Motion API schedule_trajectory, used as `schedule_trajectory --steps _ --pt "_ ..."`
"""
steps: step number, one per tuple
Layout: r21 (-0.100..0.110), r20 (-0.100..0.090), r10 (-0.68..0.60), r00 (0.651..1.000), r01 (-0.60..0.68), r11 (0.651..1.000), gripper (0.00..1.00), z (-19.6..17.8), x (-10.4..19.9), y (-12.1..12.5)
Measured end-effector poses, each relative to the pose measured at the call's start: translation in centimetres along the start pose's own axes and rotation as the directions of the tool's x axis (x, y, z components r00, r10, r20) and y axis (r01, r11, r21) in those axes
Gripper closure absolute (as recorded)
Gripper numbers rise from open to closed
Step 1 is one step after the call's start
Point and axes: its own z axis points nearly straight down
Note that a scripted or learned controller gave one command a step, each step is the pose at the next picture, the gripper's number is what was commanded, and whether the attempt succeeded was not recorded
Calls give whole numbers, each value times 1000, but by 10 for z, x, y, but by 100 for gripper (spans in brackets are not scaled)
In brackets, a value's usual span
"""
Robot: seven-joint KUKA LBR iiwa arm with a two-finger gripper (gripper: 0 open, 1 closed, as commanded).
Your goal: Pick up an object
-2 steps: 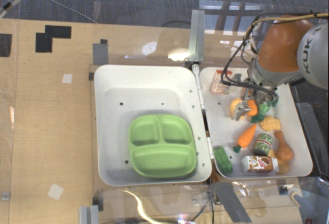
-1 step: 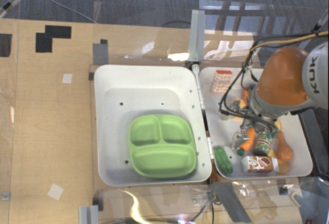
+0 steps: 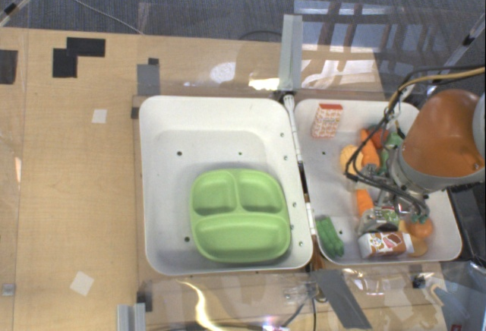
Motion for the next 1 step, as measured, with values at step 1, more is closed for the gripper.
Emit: schedule_trajectory --steps 1 --pt "1 14 93 996 -93 996 0 -2 13 -3"
